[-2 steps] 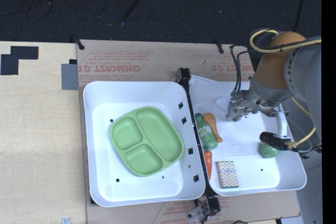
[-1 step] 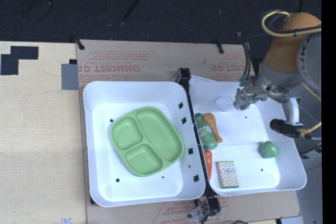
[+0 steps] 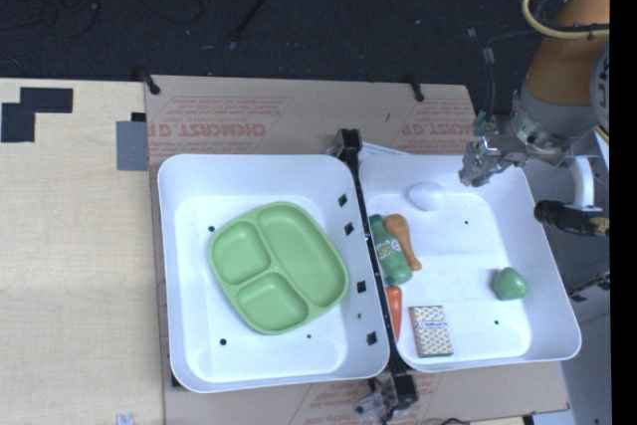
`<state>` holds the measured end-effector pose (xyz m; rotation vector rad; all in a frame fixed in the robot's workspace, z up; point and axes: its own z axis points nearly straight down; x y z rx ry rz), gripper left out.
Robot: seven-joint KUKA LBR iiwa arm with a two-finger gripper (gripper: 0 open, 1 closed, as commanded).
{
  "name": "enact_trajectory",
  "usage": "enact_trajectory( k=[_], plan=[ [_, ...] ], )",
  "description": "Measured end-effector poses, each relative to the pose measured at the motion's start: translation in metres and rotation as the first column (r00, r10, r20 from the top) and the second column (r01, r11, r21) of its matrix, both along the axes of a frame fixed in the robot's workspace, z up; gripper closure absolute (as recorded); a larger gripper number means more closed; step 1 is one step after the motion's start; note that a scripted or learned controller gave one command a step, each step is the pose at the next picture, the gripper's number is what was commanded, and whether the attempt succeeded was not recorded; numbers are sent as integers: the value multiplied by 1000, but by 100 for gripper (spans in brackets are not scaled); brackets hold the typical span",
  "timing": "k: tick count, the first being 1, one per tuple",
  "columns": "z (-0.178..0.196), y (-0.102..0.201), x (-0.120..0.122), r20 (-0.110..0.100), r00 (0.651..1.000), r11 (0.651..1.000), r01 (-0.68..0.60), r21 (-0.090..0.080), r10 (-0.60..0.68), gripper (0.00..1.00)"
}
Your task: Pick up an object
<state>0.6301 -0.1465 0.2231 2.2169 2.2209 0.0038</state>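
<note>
White rounded smooth object (image 3: pixel 426 196) nearest claw (image 3: pixel 478 166): likely light, slippery; pinch across narrow middle. Claw state: cannot tell.

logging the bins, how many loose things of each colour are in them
green: 3, the plate, the bottle, the round lump
orange: 2, the carrot, the spoon-like piece
white: 1, the oval
patterned: 1, the small box
total: 7

Even overhead light brightens the 2 shallow white plastic bins (image 3: pixel 453 368); behind them the floor is dim, perhaps underexposed, slightly soft.
</note>
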Motion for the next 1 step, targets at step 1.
enact_trajectory(
  k=[1],
  plan=[
    [63, 1, 2, -1, 1000, 1000, 0, 0, 0, 100]
  ],
)
